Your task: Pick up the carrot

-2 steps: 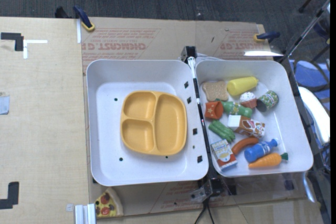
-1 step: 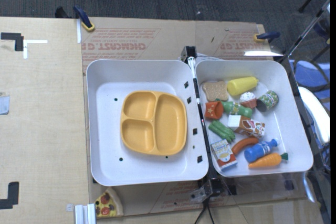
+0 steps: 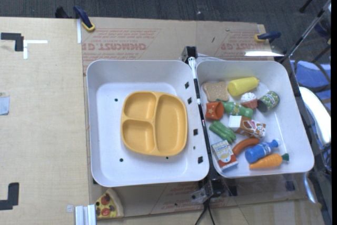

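The carrot [image 3: 267, 161] lies untouched in the right bin [image 3: 295, 113], at that bin's near right corner, its green top pointing toward the right wall. It rests just beside the blue bottle [image 3: 259, 152], which lies next to it on the far side. Judging from how things lie, the task has not begun: the approach, the grasp and the lift are all left to do. The state of the pincer cannot be told from this view.

Counting what is there: two white bins sit side by side on the desk [image 3: 37, 113]. The left bin [image 3: 100, 113] holds one yellow divided plate [image 3: 155, 123]. The right bin holds roughly a dozen toy foods crowded together, among them one carrot, one blue bottle, one sausage [image 3: 245, 145], one slice of bread [image 3: 215, 91], one yellow corn-like piece [image 3: 242, 85], one small juice carton [image 3: 223, 154] and a few green pieces too jumbled to count surely. One toy pizza slice [image 3: 107, 205] lies on the desk outside the bins, near the left bin's front corner.
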`<state>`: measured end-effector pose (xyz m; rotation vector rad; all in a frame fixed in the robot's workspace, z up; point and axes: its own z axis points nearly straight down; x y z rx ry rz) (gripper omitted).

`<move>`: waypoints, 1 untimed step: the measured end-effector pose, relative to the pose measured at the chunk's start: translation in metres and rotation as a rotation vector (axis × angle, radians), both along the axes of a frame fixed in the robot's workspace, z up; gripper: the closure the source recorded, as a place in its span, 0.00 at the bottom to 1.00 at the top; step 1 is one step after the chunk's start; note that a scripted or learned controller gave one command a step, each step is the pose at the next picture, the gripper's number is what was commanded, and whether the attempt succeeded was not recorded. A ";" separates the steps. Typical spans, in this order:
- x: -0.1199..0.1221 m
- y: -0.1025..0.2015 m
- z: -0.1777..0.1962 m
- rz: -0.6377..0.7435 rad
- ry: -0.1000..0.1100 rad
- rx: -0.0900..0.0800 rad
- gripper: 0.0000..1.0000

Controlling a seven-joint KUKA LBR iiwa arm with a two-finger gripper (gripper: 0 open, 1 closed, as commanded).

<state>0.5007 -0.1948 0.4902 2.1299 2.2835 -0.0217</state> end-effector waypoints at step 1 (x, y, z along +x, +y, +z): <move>0.002 0.000 0.008 0.003 0.001 -0.004 1.00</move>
